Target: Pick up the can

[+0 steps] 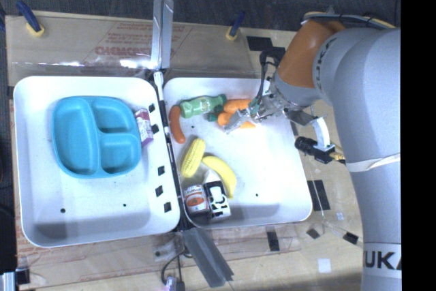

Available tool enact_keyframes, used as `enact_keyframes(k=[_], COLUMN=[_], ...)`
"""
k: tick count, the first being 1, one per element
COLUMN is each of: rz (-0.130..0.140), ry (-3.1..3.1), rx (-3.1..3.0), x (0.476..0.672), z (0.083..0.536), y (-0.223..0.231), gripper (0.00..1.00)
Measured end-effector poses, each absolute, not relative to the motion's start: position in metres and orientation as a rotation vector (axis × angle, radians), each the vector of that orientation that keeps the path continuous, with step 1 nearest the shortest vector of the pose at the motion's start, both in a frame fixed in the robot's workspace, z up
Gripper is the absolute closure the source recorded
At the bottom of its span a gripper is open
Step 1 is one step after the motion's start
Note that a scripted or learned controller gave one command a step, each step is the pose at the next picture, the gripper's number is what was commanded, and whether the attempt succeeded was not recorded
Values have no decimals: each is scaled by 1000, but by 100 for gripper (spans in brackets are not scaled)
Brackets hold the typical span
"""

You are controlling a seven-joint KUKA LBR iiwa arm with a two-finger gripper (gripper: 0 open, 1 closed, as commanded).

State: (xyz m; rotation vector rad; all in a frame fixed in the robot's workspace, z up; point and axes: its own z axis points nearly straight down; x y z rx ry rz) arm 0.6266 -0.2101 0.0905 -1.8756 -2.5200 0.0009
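My arm comes in from the right, grey body filling that side, orange band up top near the far edge of the right bin (300,201). Wrist is bent down and left into the bin's far half. My gripper (244,118) sits low over the carrot (236,106), fingertips right at its near side. Can't tell how wide I'm set or whether anything is between the fingers, too blurred there.

Can (196,199) is lying in the near-left corner of the right bin, close to the divider wall, touching a small black-and-white box (219,200) on its right. It's well apart from my gripper, diagonal across the bin.

Count, right bin:
- 1 can
- 1 black-and-white box
- 1 banana (222,174)
- 1 corn cob (193,155), just left of the banana, touching it
- 1 sausage (176,123) along the left wall
- 1 green bottle (199,105) lying at the far side
- 1 carrot, just right of the bottle

Left bin (41,215):
- 1 blue divided tray (95,135), three compartments
- 1 small purple packet (144,126) wedged between tray and the right wall

Two bins total, side by side.
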Motion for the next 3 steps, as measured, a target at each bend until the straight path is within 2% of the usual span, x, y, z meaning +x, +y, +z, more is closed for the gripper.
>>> enact_keyframes(k=[1, 2, 3], rz=[2, 1, 10], ry=[-2490, -2508, -2475], rx=[-1910, -1891, -1893], x=[624, 640, 654], z=[90, 94, 86], y=[-210, -195, -205], gripper=[0, 0, 0])
